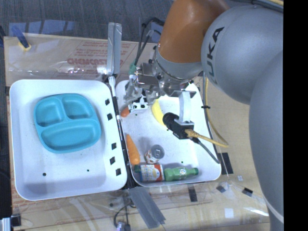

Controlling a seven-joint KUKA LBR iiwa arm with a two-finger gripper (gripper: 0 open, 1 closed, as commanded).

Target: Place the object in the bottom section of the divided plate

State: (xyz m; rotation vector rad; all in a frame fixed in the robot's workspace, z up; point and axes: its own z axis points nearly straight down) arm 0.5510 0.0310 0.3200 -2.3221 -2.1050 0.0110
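The blue divided plate [67, 121] lies in the left bin [29, 177], its long section toward the front. My gripper [135, 96] hangs low over the back left corner of the right bin [209, 170], far from the plate. Just beneath it is a small black-and-white spotted object [140, 105]; whether the gripper touches it I cannot make out. A yellow banana [157, 111] lies right beside that, partly under the wrist. A small orange piece [124, 112] rests against the bin's left wall.
An orange carrot [133, 149], a silver can [156, 153], a red-labelled jar [150, 173] and a green bottle [180, 173] lie at the right bin's front. A black cable fitting [176, 124] hangs off the arm over the bin. A raised divider [115, 129] separates the bins.
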